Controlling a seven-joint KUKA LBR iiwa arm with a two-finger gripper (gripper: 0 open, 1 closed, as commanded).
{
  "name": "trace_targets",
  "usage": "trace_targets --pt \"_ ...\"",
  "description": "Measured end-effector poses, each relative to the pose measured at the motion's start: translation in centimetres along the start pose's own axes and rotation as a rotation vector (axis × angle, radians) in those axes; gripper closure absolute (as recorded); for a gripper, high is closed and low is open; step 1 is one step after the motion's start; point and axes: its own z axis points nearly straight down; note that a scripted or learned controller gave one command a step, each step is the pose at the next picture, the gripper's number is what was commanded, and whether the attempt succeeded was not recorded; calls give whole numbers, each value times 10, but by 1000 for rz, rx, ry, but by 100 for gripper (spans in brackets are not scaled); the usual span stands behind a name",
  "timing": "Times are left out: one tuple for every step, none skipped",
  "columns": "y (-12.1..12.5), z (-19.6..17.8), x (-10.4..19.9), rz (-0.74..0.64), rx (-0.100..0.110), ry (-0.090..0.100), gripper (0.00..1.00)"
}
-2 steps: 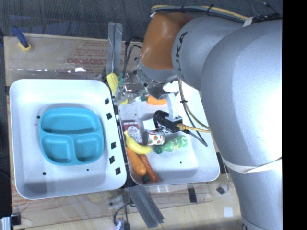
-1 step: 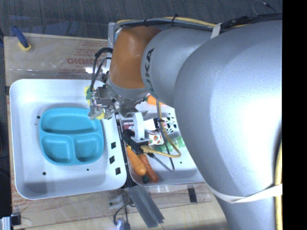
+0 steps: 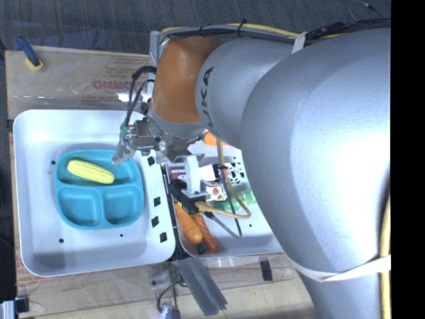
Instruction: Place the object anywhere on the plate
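**benchwatcher:** Corn (image 3: 91, 171) was lying in the top compartment of the blue plate (image 3: 99, 210), long axis running left to right with a slight downward tilt toward the right. The plate sat in the left bin (image 3: 33, 198). Going by how things lay, I'd call the task pretty much done already. The gripper (image 3: 123, 153) was right at the plate's upper right corner, just beside the cob's right end. One finger showed as a pale prong pointing down at the rim, but I couldn't tell whether the hand was open or closed, and I saw nothing pinched in it.

**iiwa_fan:** How would that cob handle, you reckon?

**benchwatcher:** My guess was a toy one: light, hollow plastic, fairly stiff, with a bumpy kernel surface that should give the pads some bite. Round though, so it could roll or squirt out if pinched off-centre. I'd have taken it across the middle, fingers straddling the short way, not by a tapered end.

**iiwa_fan:** Anything else around?

**benchwatcher:** The right bin (image 3: 255, 238) held a clutter: an orange carrot-looking piece (image 3: 192, 228), something green (image 3: 240, 201) and a small printed box (image 3: 214, 193), mostly under the arm (image 3: 299, 145). All of that was well apart from the cob.
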Motion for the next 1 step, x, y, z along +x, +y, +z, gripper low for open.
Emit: trace_targets --pt "-7 -40 51 -18 -2 0 0"
